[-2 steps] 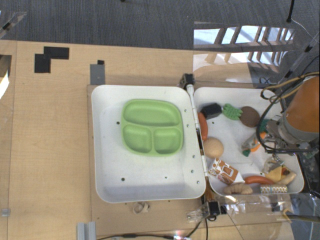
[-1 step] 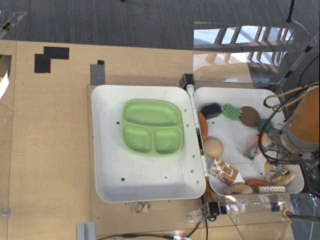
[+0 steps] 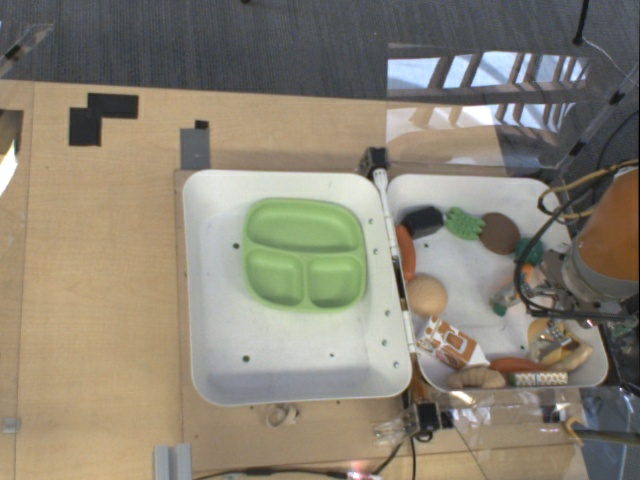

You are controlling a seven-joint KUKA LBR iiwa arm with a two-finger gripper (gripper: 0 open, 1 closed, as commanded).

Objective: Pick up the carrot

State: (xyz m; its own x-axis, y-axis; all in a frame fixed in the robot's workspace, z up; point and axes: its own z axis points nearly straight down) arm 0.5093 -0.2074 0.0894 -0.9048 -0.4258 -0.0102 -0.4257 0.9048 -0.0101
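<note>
- We saw two white bins side by side on the counter (image 3: pixel 100 318): the left bin (image 3: pixel 220 368) held one green divided plate (image 3: pixel 304 254), likely a drop-off spot.
- The right bin (image 3: pixel 455 268) held the clutter, so the arm (image 3: pixel 610 238) hovered there.
- One carrot (image 3: pixel 405 253) lay along its left wall, well apart from the gripper (image 3: pixel 560 343); we couldn't tell its opening.

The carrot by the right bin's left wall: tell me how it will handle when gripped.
The carrot looks long, thin and smooth, so it may roll or slip under a loose pinch. It lies right along the bin wall, probably leaving little room for a finger on that side. It looks stiff rather than floppy.
</note>
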